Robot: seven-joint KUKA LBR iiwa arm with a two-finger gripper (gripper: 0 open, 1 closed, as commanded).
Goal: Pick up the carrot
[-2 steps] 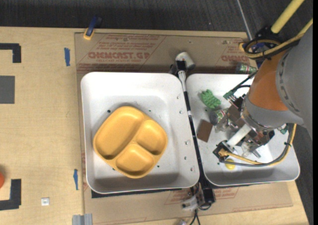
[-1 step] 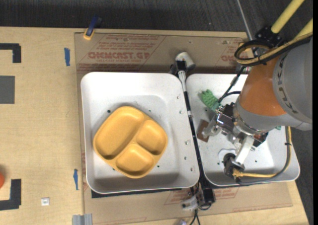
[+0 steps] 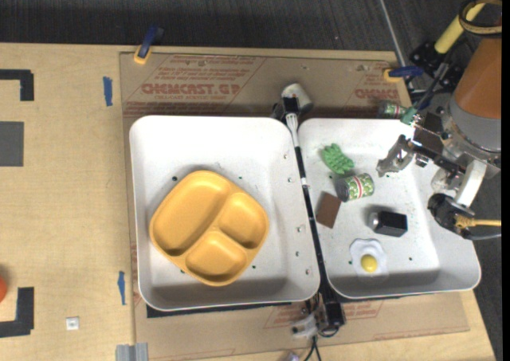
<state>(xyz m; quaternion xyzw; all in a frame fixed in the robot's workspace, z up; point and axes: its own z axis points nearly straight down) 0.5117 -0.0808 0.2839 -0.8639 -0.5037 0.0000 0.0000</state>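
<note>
My gripper hangs over the back right part of the right bin, below the grey arm with its orange band. It is to the right of a green knobbly toy and a small can lying on its side, and touches neither. Nothing shows in its grasp. The arm hides the bin's far right corner.
The right bin also holds a brown block, a black block and a fried-egg toy. A yellow divided plate lies in the left bin. A small red-orange thing sits at the bench's left edge.
</note>
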